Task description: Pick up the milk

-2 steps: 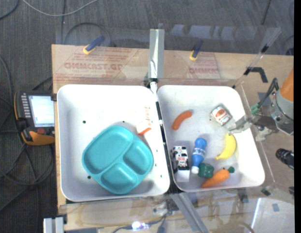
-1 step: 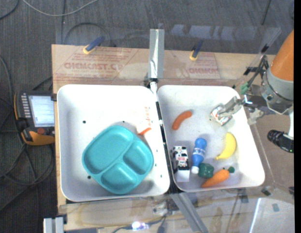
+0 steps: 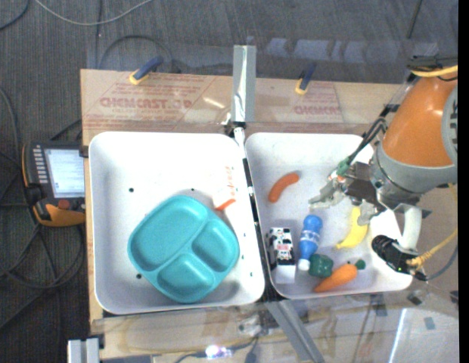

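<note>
The milk (image 3: 280,246), a small carton with black-and-white cow markings, lies in the right bin (image 3: 325,144) close to its left wall, towards the near edge. The gripper (image 3: 330,193) hangs over the middle of the same bin, well apart from the milk, towards the far right of it, with nothing between its fingers; whether they are spread or closed cannot be told. Two white bins sit side by side on the bench. The right one holds one milk carton, one blue-and-white bottle (image 3: 309,239) just right of the milk, one banana (image 3: 354,231), one carrot (image 3: 336,276), one dark green item (image 3: 320,264) and one orange sausage-like piece (image 3: 284,186). The left bin (image 3: 121,157) holds one teal divided plate (image 3: 184,247) and one small orange piece (image 3: 225,203).
</note>
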Action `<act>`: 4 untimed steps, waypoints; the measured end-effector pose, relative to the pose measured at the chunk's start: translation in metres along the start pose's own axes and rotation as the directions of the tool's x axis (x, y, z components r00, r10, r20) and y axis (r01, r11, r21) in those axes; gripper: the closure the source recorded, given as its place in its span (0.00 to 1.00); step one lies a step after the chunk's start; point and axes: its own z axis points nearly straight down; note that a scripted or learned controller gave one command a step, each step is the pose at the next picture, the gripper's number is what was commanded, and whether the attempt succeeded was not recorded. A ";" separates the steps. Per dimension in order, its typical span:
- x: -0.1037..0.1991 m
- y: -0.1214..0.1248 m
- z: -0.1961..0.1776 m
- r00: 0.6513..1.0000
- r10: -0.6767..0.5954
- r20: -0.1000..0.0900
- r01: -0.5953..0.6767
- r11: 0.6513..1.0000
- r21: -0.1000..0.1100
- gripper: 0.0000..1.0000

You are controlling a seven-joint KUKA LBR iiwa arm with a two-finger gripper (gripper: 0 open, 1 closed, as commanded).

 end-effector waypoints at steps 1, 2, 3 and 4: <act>0.060 -0.031 0.043 1.000 0.016 -0.001 -0.016 1.000 0.001 0.00; 0.011 -0.004 0.137 0.999 -0.046 -0.002 0.046 0.999 0.001 0.00; -0.063 0.013 0.086 0.993 0.118 0.001 -0.118 0.993 0.001 0.00; -0.060 0.133 0.108 0.993 0.120 0.003 -0.120 0.993 0.000 0.00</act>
